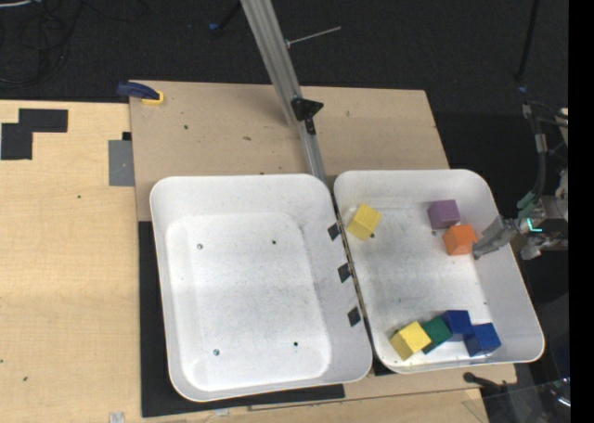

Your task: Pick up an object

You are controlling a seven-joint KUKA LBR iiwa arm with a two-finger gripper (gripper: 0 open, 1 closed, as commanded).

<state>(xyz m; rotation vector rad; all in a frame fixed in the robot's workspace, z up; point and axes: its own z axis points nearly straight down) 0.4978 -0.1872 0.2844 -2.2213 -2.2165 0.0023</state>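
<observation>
Near the right bin's [506, 254] far right wall, your gripper [489, 238] sits beside the orange block [458, 240], grip state unclear; you should find it light, rigid and smooth, so pinch opposite flat faces squarely.

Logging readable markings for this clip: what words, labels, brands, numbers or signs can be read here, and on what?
None can be read.
The blocks in the right bin have plain faces: yellow block, purple block, orange block.
The left bin bears only dark specks.
</observation>
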